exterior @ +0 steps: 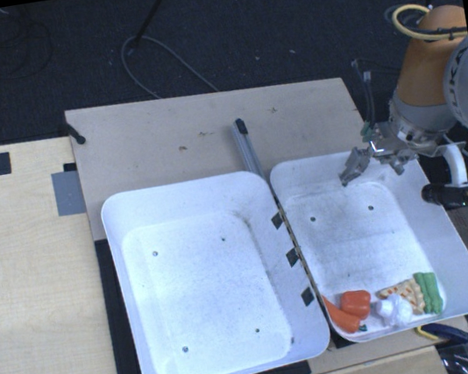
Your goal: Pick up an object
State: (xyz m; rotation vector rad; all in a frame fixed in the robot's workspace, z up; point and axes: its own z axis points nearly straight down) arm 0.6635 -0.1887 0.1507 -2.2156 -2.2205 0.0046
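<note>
My gripper (373, 170) hangs over the far rim of the right bin (357, 232), under the grey arm with its orange band (426, 61). Its two fingers stand apart, open, with nothing between them. The objects lie huddled in the near corner of the right bin, well away from the gripper: an orange-red piece (352, 307), a small white lump (388, 311), a tan ridged piece (403, 294) and a green piece (429, 291).
The left bin (200, 276) stands beside the right one, with black clips (292, 256) along their shared edge. A grey rod (248, 146) lies on the bench behind the bins. Cables hang by the arm at the right.
</note>
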